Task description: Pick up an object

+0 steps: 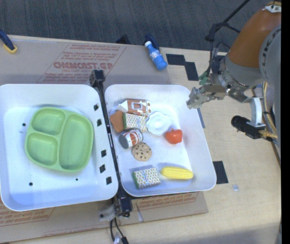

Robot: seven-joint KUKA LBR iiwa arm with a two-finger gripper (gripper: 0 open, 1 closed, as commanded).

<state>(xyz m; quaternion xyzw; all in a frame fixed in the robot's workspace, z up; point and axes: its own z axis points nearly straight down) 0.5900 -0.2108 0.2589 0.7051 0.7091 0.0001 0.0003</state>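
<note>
Tan bench with a cardboard sheet under two white bins, dark floor along the top of the frame. Upper left: blue-and-yellow clamp on the cardboard edge. Left bin, left half of frame: only a green divided tray, lying flat at centre. Black clips down the seam between the bins. Top centre: second blue clamp, just above the right bin. Right bin, centre-right: all the candidate objects, loosely clustered. Upper part: brown wedge, brown carton, green patterned packet, white round lid or cup, red tomato-like piece. Middle: small can on its side, cookie just below it. Lower part: green patterned box beside a yellow corn cob. Gripper, right of centre, hovering over the upper right rim of the right bin, apart from every item; nothing between the fingers. Cannot tell whether the claw is wide or narrow at this size and angle. Grey arm with orange band at upper right. Progress, judged: nothing picked, no object lifted, all resting in the bin. Left to do: choose a target, descend, close, lift. Nearest candidates look like the white lid and the red piece.
</note>
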